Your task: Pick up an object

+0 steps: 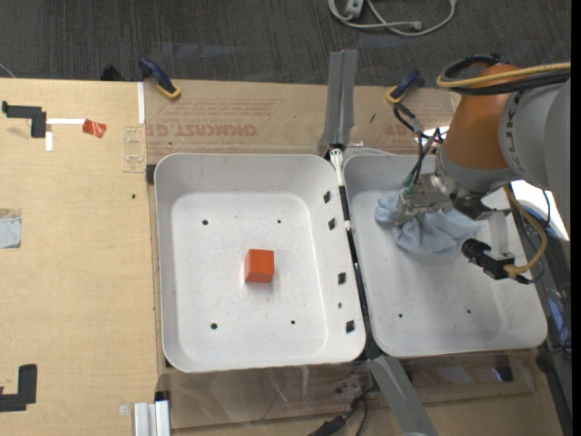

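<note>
Currently down in right shallow white bin [508,334], gripper [419,200] on crumpled pale blue-grey cloth [419,227]; finger state hidden, possibly touching. Small orange-red cube [260,266] mid left white bin [182,334].

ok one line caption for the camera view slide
Gripper down on crumpled pale blue cloth in right white bin; orange cube in left bin.

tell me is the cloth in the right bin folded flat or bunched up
Bunched up: the pale blue cloth lies in a crumpled heap with uneven folds, under the claw, in the right bin.
</note>
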Motion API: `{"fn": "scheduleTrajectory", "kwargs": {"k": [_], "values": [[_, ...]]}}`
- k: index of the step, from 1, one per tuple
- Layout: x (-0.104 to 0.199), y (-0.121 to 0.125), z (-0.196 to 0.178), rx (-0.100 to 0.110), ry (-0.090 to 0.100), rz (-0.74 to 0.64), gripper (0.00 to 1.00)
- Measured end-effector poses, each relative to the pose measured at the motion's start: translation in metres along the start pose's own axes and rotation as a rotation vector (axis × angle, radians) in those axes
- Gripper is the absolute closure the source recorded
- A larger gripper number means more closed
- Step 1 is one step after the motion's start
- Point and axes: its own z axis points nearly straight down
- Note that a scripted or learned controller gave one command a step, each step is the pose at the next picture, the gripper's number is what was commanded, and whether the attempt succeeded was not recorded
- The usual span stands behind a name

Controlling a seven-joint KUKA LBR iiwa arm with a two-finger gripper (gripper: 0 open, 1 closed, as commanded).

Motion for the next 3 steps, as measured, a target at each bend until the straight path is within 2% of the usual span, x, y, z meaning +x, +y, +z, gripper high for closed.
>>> {"fn": "scheduleTrajectory", "kwargs": {"k": [1, 2, 3], "values": [[-0.021, -0.036, 0.008, -0.001, 0.002, -0.121, 1.0], [0.019, 0.006, -0.087, 0.008, 0.005, -0.163, 1.0], [0.019, 0.006, -0.095, 0.009, 0.004, -0.163, 1.0]]}}
